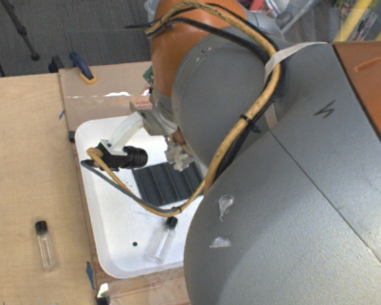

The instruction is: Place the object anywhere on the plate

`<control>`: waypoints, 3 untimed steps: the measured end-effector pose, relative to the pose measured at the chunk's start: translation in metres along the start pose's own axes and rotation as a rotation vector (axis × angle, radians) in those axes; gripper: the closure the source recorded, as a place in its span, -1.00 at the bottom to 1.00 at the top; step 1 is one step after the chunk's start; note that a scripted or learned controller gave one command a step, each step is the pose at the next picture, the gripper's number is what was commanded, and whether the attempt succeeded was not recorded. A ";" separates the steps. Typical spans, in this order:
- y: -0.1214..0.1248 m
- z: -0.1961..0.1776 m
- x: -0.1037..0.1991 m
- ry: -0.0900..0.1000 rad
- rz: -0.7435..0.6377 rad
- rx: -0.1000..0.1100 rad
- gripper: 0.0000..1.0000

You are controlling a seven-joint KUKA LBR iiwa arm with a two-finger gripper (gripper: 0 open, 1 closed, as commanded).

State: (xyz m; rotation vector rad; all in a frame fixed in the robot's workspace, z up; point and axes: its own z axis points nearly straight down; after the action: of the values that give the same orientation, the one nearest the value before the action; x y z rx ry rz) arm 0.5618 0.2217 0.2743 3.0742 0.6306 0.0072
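— Where's the clear, black-capped vial (pixel 161 243)?
— Lying loose on the white bin's (pixel 113 258) floor, just beside the dark ribbed plate (pixel 161 183), so not yet placed.
— And the gripper (pixel 177 158)?
— Over the plate. The arm's bulk hides its grip, so I cannot tell.

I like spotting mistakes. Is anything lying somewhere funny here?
Yes. One clear vial with a black cap lies out on the wooden bench, outside the white bin. A similar vial lies inside the bin, so the outer one looks stray.
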 end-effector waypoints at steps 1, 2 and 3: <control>-0.036 0.092 -0.076 -0.008 0.034 0.004 1.00; 0.023 0.078 0.056 -0.004 -0.048 0.003 1.00; 0.052 0.186 -0.022 -0.003 -0.096 0.006 1.00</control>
State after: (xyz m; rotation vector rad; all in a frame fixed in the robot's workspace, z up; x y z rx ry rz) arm 0.5630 0.1646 0.0884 3.0454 0.7786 0.0003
